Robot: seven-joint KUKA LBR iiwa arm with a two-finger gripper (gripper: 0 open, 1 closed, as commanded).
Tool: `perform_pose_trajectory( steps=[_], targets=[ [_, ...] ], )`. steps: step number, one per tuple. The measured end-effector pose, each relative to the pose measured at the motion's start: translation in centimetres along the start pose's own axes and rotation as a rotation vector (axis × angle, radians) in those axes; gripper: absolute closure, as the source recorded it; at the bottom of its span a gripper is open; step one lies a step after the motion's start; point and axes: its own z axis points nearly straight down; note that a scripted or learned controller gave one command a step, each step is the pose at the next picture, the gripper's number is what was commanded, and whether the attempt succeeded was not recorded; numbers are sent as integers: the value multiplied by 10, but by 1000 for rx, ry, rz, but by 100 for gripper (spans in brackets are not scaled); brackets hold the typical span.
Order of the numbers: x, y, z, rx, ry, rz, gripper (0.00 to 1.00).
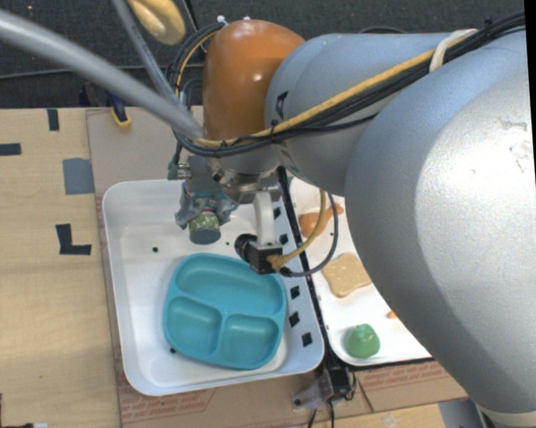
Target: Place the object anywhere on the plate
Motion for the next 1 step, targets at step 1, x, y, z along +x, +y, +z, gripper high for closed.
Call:
perform_pose_trajectory(
  steps=[1],
  targets=[
    [-3, 1, -1, -2, -1, 4, 0]
  ],
)
